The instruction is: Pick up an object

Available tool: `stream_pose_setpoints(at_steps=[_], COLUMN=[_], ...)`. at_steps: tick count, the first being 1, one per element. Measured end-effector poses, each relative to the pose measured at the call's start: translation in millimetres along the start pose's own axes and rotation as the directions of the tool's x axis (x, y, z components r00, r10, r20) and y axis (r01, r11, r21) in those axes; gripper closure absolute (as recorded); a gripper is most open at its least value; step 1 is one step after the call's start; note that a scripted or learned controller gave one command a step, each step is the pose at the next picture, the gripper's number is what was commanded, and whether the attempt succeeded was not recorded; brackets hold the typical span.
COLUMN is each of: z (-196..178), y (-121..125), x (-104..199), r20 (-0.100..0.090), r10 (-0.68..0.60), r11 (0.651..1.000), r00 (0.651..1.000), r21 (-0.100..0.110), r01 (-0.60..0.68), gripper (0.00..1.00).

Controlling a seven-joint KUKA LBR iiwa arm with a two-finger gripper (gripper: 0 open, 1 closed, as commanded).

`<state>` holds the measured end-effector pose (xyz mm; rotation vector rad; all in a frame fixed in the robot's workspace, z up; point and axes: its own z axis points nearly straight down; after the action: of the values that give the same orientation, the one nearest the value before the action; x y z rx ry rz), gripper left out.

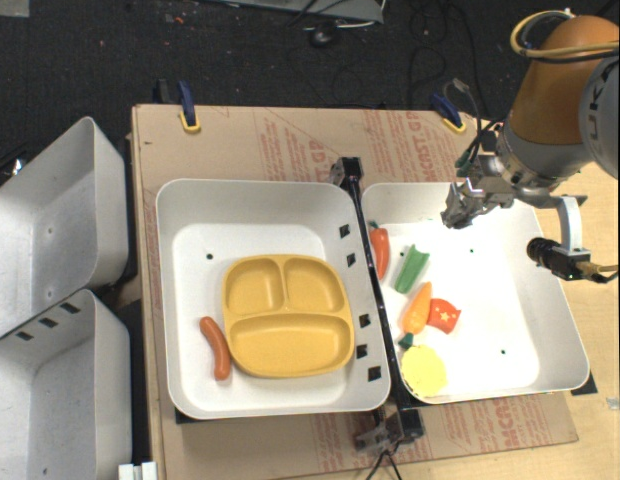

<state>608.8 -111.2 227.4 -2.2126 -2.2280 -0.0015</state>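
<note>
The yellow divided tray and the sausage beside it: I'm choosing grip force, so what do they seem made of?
The yellow divided tray looks like moulded plastic, matte to satin: uniform colour, rounded compartment ridges. The sausage looks like toy plastic or rubber, smooth with a faint sheen; which one is unclear.

The arm is built of rounded segments. Its largest visible part is covered in a smooth orange shell, and below this a grey metal section is seen, with part of a dark letter marking at the far right edge. A thin pale yellow cable is looped over the top of the orange shell. Near the wrist, several thin wires in green and other colours are bundled beside a dark fitting. The gripper is made of dark grey and silver metal parts, compact and angular. A white curved bracket is attached at the side, and a short black cylindrical piece is carried on it.
</note>
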Motion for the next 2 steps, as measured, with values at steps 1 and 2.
stream_pose_setpoints(at_steps=[1, 2], z=[10.5, 19.0], y=[-17.3, -36.3], x=[52.5, 104.0], r20=[-0.001, 0.000], r10=[0.000, 0.000], r11=[1.000, 1.000], r00=[1.000, 1.000], r21=[0.003, 0.004], r01=[0.000, 0.000], gripper=[1.00, 1.00])
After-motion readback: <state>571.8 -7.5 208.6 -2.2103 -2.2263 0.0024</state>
